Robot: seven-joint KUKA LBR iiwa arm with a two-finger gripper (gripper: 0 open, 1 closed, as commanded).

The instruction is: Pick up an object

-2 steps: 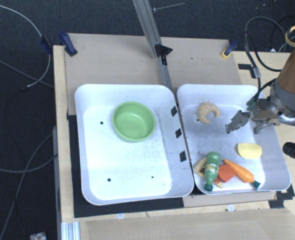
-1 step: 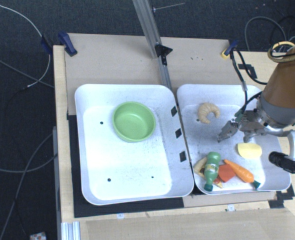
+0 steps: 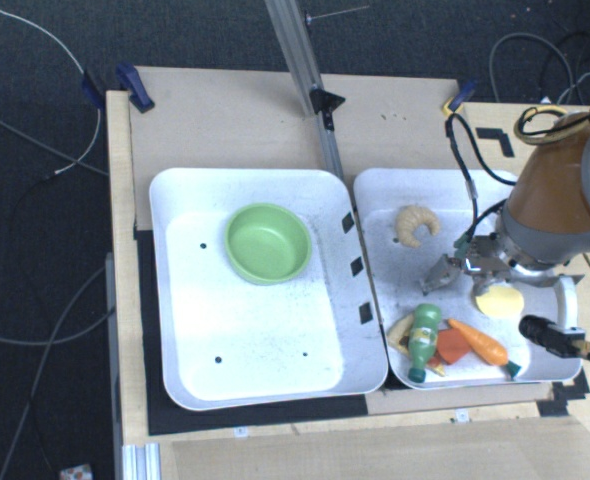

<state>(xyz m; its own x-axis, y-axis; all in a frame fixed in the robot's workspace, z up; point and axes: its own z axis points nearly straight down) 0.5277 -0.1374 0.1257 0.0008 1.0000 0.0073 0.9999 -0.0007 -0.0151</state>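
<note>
My gripper (image 3: 451, 270) hangs low over the middle of the right bin (image 3: 380, 203), at the end of the grey arm with the orange band (image 3: 553, 183). A tan croissant-shaped toy (image 3: 416, 223) lies just up and left of it. A pale yellow lemon-like piece (image 3: 499, 300) sits close to the gripper's lower right. Along the bin's near edge lie a green bottle (image 3: 424, 333), a red piece (image 3: 453, 345) and an orange carrot (image 3: 482, 341). I see nothing held in the gripper.
The left bin (image 3: 185, 298) holds a green bowl (image 3: 267, 242) near its far side. A metal pole (image 3: 300, 53) slants down to the gap between the bins. Black cables (image 3: 463, 163) trail along the arm.
</note>
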